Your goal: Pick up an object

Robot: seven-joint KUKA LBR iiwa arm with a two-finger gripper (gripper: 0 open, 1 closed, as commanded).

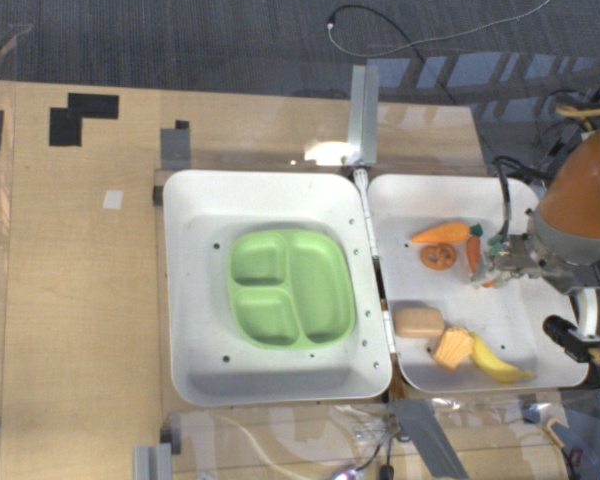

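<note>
Pincer (497, 260) over right bin (540, 353), grip state unclear; two carrots, one banana (499, 360); one green tray (290, 288) in left bin (195, 368)

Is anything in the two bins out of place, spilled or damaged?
Nothing stands out. The green divided plate lies flat in the left bin. In the right bin, the carrot, bread piece and banana lie loose and look whole.

A pale wooden counter (70, 298) fills the lower part of the view, with black square markers (80, 116) near its upper left. Beyond its far edge lies dark grey carpeted floor (180, 23), crossed by a thin black cable (420, 43). Bright light glares off a metal post (363, 118).
</note>
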